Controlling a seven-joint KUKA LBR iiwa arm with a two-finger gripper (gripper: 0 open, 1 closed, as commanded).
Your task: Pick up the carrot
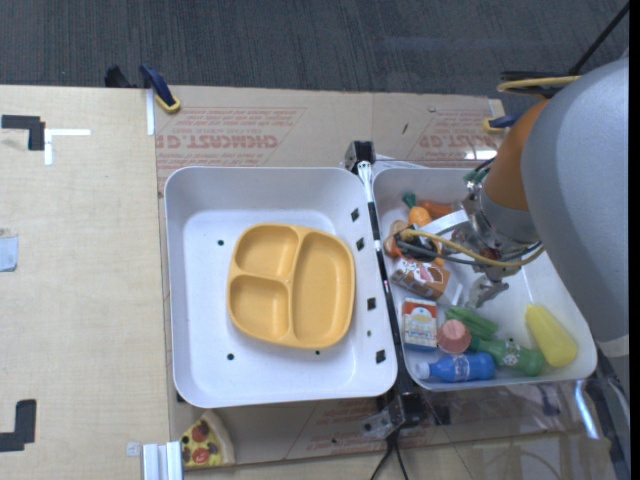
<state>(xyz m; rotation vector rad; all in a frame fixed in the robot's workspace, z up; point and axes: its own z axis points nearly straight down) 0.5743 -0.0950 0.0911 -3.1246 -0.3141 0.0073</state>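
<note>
The carrot [432, 211] is a small orange piece with a green top, lying near the back left corner of the right bin [575, 308]. My gripper [487, 286] hangs over the middle of that bin, to the right of the carrot and nearer the front, apart from it. The grey arm with its orange band [512, 168] and looped cables [445, 246] cover part of the bin beside the carrot. Nothing is seen held in the gripper.
The right bin also holds a brown packet [420, 278], a small carton [420, 325], a green vegetable [470, 320], a blue bottle [460, 368] and a yellow piece [551, 335]. The left bin [190, 268] bears a yellow divided plate [292, 285].
</note>
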